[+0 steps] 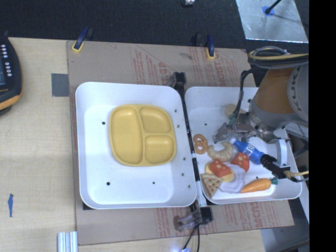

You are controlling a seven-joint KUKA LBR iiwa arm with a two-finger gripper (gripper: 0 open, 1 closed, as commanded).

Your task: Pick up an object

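Observation:
The right white bin (210, 101) holds toy food: a pretzel (200, 140), a beige curved croissant piece (222, 151), a red and orange piece (219, 169), a waffle wedge (210, 184), a small red piece (241, 162), a carrot (256, 185) and a blue bottle-like item (250, 151). My gripper (229, 132) hangs low over the bin's middle, just above the croissant piece and left of the blue item. Nothing shows between its fingers. The grey arm with its orange band (275, 91) covers the bin's upper right.
The left white bin (89, 140) holds a yellow divided plate (142, 134). Black clamps (179, 79) sit where the bins meet. A black device (8, 72) lies at the bench's left edge. Cables run along the right bin's right side.

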